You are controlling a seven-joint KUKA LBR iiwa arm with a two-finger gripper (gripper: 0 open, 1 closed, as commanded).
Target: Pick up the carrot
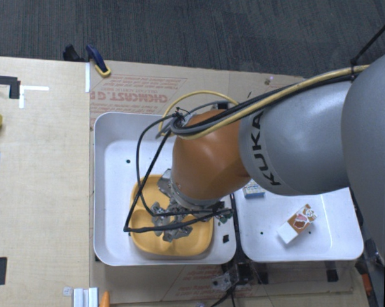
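The arm (pixel 295 135) is reached in from 3 o'clock, its orange band (pixel 205 160) positioned over the left bin (pixel 108 178). The gripper (pixel 172 226) is lowered onto a yellow-orange tray (pixel 144 240) at the bin's 5 o'clock corner; claw state cannot be told. No carrot can be identified. A small carton (pixel 297 224) is seen in the right bin (pixel 341 245).

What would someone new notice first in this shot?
The big grey arm with its orange band reaches in from the right, down over the left bin. Beneath it lies a yellow-orange dish. A small red-and-white box sits in the right bin.
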